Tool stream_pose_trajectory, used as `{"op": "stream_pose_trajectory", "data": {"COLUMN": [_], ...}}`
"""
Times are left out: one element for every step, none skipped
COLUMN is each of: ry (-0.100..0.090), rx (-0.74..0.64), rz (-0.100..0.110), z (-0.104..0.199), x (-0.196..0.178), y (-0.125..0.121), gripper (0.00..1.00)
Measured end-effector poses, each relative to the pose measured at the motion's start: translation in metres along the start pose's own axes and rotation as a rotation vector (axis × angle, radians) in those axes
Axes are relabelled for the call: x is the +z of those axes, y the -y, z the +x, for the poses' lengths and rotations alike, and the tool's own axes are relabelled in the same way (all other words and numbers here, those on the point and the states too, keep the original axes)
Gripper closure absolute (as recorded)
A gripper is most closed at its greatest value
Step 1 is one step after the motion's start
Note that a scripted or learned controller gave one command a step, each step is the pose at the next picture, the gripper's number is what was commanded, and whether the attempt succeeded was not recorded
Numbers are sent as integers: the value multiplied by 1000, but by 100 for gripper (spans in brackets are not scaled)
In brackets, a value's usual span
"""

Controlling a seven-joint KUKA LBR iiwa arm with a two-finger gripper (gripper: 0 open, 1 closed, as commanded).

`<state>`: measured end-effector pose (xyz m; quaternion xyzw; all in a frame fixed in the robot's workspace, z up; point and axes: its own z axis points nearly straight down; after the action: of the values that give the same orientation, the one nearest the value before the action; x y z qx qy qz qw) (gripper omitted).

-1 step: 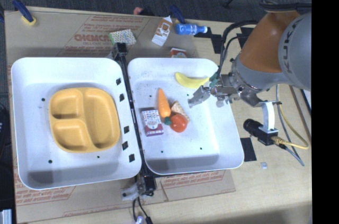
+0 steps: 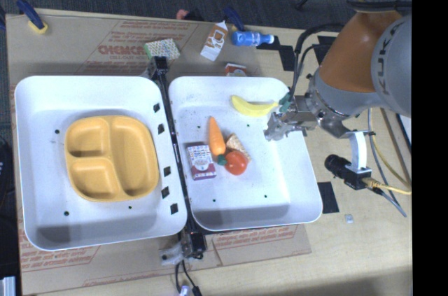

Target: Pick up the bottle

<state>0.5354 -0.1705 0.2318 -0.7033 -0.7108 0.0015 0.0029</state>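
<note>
Hovering over the right bin's edge, claw, grip state unreadable; bottle lies well beyond it on the desk, apparently lengthwise left-right.

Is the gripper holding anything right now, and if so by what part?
Nothing is seen held. The gripper sits over the right bin, just right of the banana; the bottle lies outside the bins on the bench, untouched.
</note>
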Motion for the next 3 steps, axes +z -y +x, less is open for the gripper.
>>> {"op": "stream_pose_trajectory", "data": {"ry": [1, 1, 2], "rx": [-112, -129, 78], "rz": [-3, -1, -5], "z": [-32, -40, -40], "x": [-4, 75, 34], "y": [60, 59, 59], "gripper": [100, 100, 100]}}
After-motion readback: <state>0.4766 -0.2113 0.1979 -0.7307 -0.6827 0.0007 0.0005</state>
